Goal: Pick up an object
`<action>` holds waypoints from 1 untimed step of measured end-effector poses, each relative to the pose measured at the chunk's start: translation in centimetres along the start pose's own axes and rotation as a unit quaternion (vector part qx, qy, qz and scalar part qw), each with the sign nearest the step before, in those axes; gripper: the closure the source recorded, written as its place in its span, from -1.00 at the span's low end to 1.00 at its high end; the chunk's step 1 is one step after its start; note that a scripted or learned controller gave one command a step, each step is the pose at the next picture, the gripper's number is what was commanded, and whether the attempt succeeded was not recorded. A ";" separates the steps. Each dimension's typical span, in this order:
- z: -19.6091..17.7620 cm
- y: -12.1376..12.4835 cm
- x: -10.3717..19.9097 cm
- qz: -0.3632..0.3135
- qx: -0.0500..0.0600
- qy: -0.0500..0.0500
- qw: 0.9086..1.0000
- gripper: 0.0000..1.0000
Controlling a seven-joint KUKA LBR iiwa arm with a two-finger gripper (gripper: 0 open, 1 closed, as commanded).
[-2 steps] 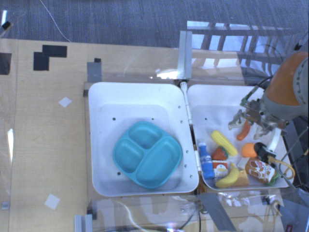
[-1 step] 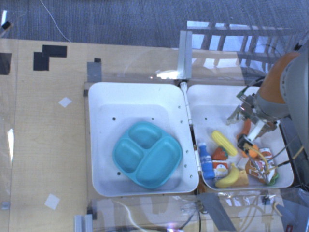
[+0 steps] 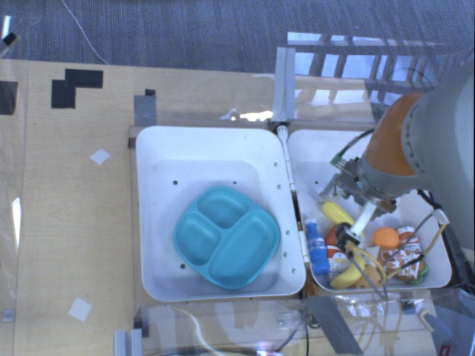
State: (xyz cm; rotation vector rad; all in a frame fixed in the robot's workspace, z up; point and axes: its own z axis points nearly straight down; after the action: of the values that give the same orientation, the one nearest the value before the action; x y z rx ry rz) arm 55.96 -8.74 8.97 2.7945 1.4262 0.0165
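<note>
My gripper (image 3: 335, 192) is low over the middle of the right bin (image 3: 312, 154), at the end of the grey arm with the orange band (image 3: 390, 143). Just below it in the view lies a short yellow piece (image 3: 338, 212). A blue bottle (image 3: 316, 245) lies along the bin's left wall. Near the front wall rests a yellow banana (image 3: 347, 277). An orange ball (image 3: 385, 236) and a red and white packet (image 3: 404, 259) sit to the right. Nothing is seen between the fingers.
The left bin (image 3: 159, 199) bears a teal divided plate (image 3: 226, 236) towards its front. A metal divider (image 3: 291, 191) separates the two bins. The arm hides the right bin's far right part. Loose cables run along the bench's front edge.
</note>
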 end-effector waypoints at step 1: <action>-1.2 0.2 0.0 0.001 -0.003 0.001 1.000 1.00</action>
State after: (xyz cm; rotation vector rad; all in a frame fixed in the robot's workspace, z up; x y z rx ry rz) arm 56.15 -8.85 10.20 2.7915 1.4224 0.0232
